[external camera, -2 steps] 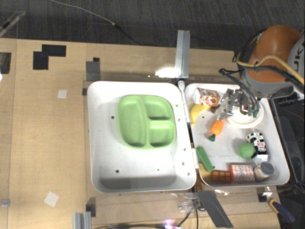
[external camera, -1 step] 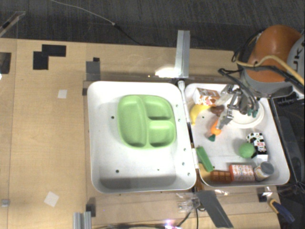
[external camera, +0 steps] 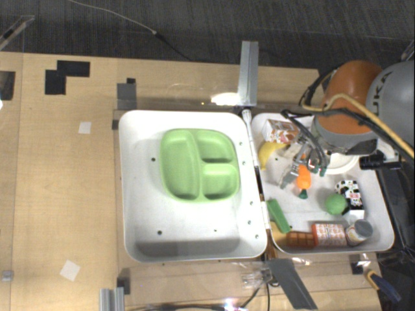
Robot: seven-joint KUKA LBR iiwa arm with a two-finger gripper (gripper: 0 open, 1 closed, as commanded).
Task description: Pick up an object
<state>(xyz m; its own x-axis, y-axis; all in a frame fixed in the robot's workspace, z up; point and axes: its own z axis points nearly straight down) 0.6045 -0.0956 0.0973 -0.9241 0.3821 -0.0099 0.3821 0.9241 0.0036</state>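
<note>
Grey rounded arm (external camera: 392, 92) with a broad orange band (external camera: 353, 80) above the wrist. Black cables and one tan hose looped over the grey wrist housing. Small metal gripper (external camera: 299, 161) below, carrying thin wires and orange-tipped parts.

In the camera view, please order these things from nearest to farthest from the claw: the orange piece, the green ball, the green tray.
Measured from the claw, which hangs over the right bin:
1. Orange piece: right at the claw, just below it in the picture.
2. Green ball: same bin, lower right of the claw.
3. Green tray: in the left bin, across the divider.
</note>
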